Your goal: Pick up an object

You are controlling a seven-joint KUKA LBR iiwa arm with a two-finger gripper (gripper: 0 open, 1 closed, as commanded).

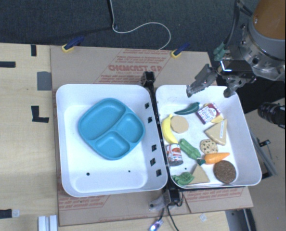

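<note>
The green pepper (pixel 187 109) lies just below my gripper (pixel 214 85), a small curved toy, likely light, stiff and slick plastic; I'd pinch it across its narrow middle. The jaws stand open, holding nothing, above the right bin (pixel 246 129). Just beyond the pepper sit a glossy red packet (pixel 208 113), a smooth yellow banana (pixel 168 130) and a flat round cracker (pixel 179 124).

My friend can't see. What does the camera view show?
A robot arm's open end effector hovers over the back of the right bin, holding nothing. That bin holds toy food, including a banana, carrot and cookie. The left bin holds a blue divided plate.
</note>
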